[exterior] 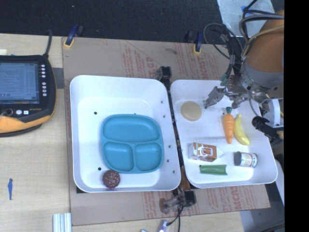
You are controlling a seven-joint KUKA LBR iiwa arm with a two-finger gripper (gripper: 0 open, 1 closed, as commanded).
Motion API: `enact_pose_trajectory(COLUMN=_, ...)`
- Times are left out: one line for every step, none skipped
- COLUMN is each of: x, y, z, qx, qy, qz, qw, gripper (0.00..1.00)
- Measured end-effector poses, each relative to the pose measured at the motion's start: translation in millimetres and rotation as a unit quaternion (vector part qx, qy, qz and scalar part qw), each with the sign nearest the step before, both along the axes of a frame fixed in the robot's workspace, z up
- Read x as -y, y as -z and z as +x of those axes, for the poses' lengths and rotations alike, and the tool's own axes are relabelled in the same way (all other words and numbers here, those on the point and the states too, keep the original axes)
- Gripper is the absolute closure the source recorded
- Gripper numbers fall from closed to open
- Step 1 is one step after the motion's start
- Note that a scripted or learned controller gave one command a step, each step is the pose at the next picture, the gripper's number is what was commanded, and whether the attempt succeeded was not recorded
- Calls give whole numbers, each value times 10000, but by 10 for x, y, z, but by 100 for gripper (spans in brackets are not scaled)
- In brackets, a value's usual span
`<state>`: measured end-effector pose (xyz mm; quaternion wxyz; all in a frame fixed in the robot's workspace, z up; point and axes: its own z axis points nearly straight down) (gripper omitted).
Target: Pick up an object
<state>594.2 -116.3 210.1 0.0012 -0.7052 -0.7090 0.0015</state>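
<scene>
My gripper (223, 101) hangs over the back of the right bin (193, 178), its fingers spread open with nothing between them. Just below it lie an orange carrot (228, 127) and a yellow banana (241, 130), side by side. A round tan cookie (191, 111) sits to the gripper's left. Nearer the front are a brown and white packet (204, 151), a green stick-shaped item (213, 168) and a small jar (245, 159) lying on its side.
The left bin (82, 129) holds a blue divided plate (131, 142) and a dark round berry-like item (111, 179) at its front. A tablet pendant (21, 91) lies on the bench at far left. Cables trail behind the arm at back right.
</scene>
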Motion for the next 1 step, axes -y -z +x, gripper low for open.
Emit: enact_pose_trajectory(x=356, y=515, z=-355, qx=1, qy=1, qz=-8, qw=10000, gripper=0)
